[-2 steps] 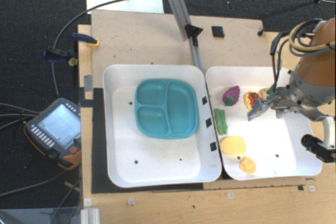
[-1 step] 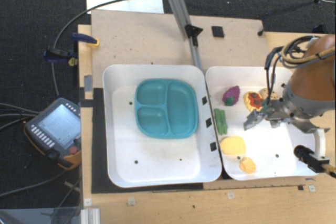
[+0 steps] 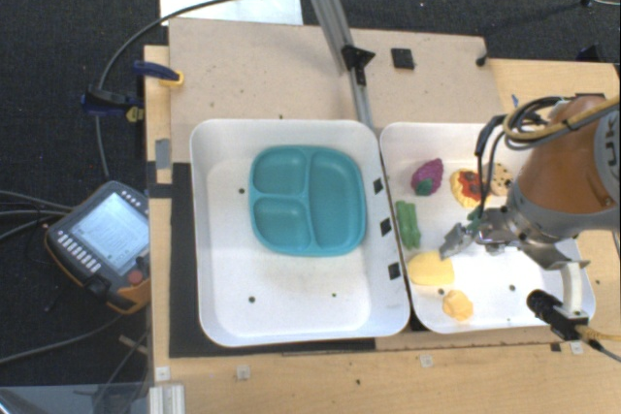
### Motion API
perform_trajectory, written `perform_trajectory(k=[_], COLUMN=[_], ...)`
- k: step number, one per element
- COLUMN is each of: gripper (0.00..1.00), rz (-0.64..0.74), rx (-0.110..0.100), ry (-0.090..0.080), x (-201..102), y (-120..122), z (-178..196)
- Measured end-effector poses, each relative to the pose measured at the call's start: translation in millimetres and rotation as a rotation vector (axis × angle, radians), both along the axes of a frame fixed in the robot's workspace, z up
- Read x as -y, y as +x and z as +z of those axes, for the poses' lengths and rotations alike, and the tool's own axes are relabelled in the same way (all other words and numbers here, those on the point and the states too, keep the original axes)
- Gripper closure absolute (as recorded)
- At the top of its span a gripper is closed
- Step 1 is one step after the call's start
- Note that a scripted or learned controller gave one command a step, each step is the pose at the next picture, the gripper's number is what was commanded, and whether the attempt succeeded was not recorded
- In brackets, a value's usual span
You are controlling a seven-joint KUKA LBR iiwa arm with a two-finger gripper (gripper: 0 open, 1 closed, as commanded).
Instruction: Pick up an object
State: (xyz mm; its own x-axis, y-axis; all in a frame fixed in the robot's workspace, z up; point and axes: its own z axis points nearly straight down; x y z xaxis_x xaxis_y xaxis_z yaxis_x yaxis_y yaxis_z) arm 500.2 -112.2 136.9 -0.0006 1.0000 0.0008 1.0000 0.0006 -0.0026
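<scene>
The right bin (image 3: 505, 305) holds several small items: a purple piece (image 3: 427, 175), a green piece (image 3: 408, 223), a pale yellow rounded piece (image 3: 430, 269), a smaller yellow piece (image 3: 457, 305), a red-and-orange piece (image 3: 468, 186) and a speckled tan piece (image 3: 502, 176). My gripper (image 3: 458, 238) hangs over the middle of this bin, just above and to the right of the pale yellow piece and right of the green one. The orange wrist band (image 3: 568, 175) covers the bin's far right part. I see nothing held in the gripper.
The left bin (image 3: 223, 305) holds a teal divided plate (image 3: 309, 200). A metal pole (image 3: 335, 24) slants down to the bins' shared back edge. A teach pendant (image 3: 102, 242) and cables lie off the bench's left side.
</scene>
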Motion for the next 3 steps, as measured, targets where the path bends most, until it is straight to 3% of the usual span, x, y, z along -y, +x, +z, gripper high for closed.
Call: perform_trajectory(k=[1, 2, 3], gripper=[0.00, 1.00, 1.00], rz=[-0.001, 0.000, 0.003], rx=[0.010, 0.024, 0.008], ry=[0.002, -0.003, -0.002], x=[0, 1, 9], y=[4, 7, 10], z=[-47, -33, 14])
